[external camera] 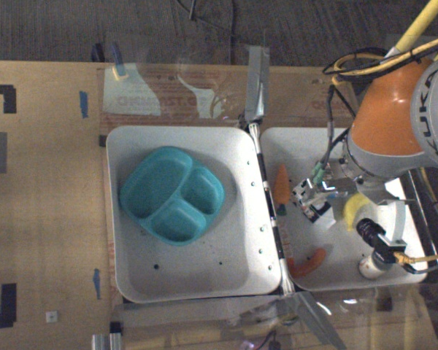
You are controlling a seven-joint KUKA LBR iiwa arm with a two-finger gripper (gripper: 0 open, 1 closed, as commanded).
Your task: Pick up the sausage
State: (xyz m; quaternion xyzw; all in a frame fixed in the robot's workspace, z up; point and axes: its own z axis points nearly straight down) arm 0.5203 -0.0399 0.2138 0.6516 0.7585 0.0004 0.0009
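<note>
The sausage, a short reddish-orange curved piece, lies near the front left corner of the right bin. My gripper hangs over the middle of that bin, behind the sausage and apart from it. Nothing shows between its tips from this angle. The arm's orange band and grey wrist cover the bin's right side.
An orange carrot lies along the right bin's left wall, just left of the gripper. A yellow item sits to the gripper's right. The left bin holds a teal divided plate. A metal divider separates the bins.
</note>
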